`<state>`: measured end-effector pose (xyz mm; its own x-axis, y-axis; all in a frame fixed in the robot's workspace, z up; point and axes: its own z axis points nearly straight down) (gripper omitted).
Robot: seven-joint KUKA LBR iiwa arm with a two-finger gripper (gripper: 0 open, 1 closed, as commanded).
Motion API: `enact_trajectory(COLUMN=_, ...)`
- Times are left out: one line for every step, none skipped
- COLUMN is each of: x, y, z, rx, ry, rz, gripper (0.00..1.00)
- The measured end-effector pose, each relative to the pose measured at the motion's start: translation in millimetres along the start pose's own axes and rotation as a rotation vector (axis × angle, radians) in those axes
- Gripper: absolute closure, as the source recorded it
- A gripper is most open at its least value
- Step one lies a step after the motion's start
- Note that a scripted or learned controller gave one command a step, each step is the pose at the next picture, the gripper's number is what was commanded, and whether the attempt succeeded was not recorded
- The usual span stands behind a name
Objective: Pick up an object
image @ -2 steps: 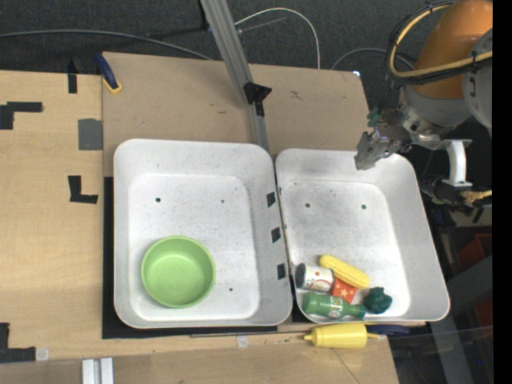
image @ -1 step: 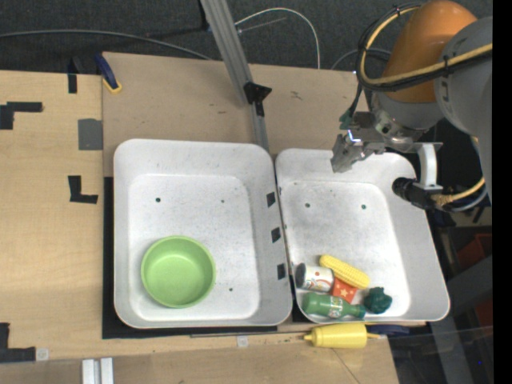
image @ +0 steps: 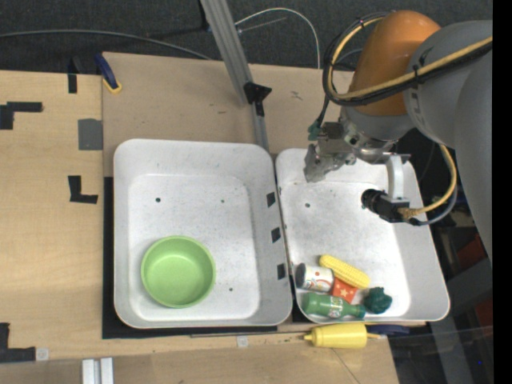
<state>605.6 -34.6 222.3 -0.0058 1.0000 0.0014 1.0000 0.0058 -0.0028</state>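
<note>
Orange band (image: 394,50) above my wrist sits highest, with my grey arm (image: 460,78) reaching in from the right and bending down over the far end of the right bin (image: 424,238). Yellow and black cables loop around the wrist. My pincer (image: 314,167) points downward over that bin's far left corner, just beside the rim where the two bins meet. Whether it is released or clenched I cannot tell, since the wrist housing covers it.

Going left to right from there: far to the left of my pincer and nearer the front edge, a green bowl (image: 178,272) stands upright in the left bin (image: 132,206), round and open side up. A slanted metal pole (image: 232,46) rises beyond my pincer, to its left.

The things to pick lie well apart from my pincer, bunched in the front end of the right bin. A small white can with a red label (image: 315,278) lies on its side at the left of the bunch. A yellow banana-shaped piece (image: 345,270) lies just right of it, touching a red packet (image: 346,290). A green bottle (image: 332,307) lies flat along the front wall, and a dark green lump (image: 378,300) sits at the right end.

Outside the bin, just past its front wall, a yellow bottle (image: 340,336) lies on the bench (image: 48,238).
</note>
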Motion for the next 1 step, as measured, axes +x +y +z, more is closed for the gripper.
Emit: enact_trajectory(x=45.0, y=-10.8, z=-3.0, rx=0.0, ry=0.0, rz=0.0, gripper=1.0)
